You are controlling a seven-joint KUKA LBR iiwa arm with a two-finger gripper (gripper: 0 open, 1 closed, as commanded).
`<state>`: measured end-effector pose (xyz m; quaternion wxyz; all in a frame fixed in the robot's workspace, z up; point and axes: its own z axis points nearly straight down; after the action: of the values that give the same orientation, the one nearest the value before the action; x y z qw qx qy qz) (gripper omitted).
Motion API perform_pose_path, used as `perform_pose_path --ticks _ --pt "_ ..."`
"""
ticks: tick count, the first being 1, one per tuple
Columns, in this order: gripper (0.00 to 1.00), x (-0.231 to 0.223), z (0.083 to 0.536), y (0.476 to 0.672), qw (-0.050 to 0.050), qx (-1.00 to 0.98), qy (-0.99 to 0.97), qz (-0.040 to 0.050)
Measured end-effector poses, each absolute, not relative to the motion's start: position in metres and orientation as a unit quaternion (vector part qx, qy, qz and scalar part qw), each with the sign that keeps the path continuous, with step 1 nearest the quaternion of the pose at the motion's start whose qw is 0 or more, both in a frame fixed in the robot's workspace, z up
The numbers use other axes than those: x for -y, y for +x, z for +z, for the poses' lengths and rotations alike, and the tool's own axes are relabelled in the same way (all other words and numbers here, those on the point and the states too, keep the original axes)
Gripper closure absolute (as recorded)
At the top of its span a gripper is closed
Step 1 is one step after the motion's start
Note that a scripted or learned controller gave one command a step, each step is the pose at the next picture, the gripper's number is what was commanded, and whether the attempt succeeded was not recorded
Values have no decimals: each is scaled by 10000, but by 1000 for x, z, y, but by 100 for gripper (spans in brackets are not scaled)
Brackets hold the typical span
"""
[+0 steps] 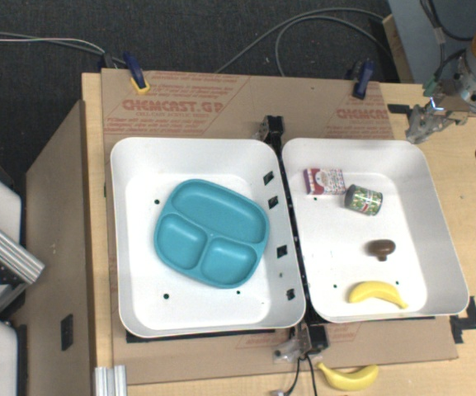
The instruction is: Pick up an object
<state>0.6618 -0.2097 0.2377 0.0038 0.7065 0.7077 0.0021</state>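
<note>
The right bin [435,221] holds a small purple and white carton [324,181], a green can [363,200] lying on its side, a small brown object [380,249] and a yellow banana [377,294]. A teal divided plate [211,233] lies in the left bin [130,221]. My gripper [423,124] hangs at the upper right, just outside the right bin's far right corner, well above and away from all the objects. Nothing shows in it.
A second banana [349,376] lies on the bench in front of the bins, outside them. Blue clamps [137,74] [361,79] hold the cardboard sheet at the back. Cables run across the dark floor behind the bench.
</note>
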Motion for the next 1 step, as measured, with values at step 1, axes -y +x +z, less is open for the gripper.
perform_pose_path --ticks 1 --pt "100 161 237 650 -12 -7089 7053 5"
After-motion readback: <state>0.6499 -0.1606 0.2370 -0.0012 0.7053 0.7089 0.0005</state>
